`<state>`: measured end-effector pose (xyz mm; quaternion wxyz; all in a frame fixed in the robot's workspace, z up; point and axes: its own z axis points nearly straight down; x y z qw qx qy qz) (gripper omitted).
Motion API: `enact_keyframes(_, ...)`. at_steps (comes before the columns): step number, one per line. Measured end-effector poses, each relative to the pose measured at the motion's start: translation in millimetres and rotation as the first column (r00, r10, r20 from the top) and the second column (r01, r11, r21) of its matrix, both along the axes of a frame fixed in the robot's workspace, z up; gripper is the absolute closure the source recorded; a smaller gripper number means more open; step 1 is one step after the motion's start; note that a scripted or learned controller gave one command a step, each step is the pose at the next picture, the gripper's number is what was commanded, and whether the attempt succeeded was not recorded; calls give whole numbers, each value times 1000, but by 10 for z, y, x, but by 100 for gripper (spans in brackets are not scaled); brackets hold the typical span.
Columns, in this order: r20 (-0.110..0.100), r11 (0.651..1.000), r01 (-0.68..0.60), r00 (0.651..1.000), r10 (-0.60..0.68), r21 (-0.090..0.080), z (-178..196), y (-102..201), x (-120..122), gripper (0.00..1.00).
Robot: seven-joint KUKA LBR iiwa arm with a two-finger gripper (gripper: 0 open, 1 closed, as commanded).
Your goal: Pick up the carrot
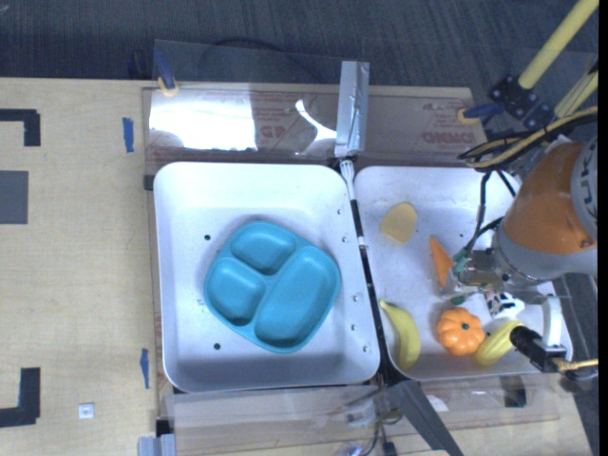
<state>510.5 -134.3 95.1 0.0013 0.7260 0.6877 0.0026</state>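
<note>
Reaching into the right bin (418, 183), the arm (556, 207) is judged to be in the approach step: the end effector (478, 275) hangs just right of the carrot (440, 262), and no lift has begun. The carrot lies near the middle of that bin, its length running far to near, and is not seen between any fingers. How far the end effector is open cannot be told, since the wrist hides its tip.

The next move would call for a small shift leftward over the carrot and a descent in line with its narrow width, clear of the small orange pumpkin (460, 332) just nearer.

Reddish printing is seen on the cardboard (418, 126) beyond the bins, too faint and inverted to be read. No other label is legible on the worktop (71, 274).
</note>
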Motion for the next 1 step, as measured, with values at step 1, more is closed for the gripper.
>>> enact_keyframes(1,-4,994,107,994,-107,0,891,619,630,100)
